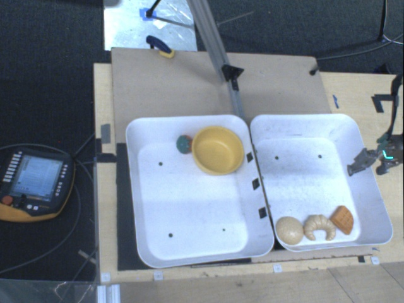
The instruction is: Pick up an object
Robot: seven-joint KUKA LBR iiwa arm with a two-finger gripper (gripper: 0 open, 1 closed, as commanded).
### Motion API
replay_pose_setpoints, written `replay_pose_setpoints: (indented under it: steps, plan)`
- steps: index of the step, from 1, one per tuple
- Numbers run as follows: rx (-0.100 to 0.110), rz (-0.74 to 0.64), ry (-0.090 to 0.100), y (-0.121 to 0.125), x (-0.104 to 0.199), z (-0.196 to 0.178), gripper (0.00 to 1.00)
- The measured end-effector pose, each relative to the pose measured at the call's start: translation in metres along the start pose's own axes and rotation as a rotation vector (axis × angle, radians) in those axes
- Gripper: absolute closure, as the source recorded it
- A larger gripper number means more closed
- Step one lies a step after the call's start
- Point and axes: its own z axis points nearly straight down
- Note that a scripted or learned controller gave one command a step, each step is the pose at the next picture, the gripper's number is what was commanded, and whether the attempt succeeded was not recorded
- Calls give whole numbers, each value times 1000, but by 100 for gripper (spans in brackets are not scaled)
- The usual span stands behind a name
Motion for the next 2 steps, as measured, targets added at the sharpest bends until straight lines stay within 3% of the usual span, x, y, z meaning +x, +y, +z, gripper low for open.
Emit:
replay_pose_setpoints:
  steps: [1, 2]
  plan:
    - [0, 0, 0, 0, 0, 0, 0]
    - [4, 0, 1, 2, 0, 62, 0]
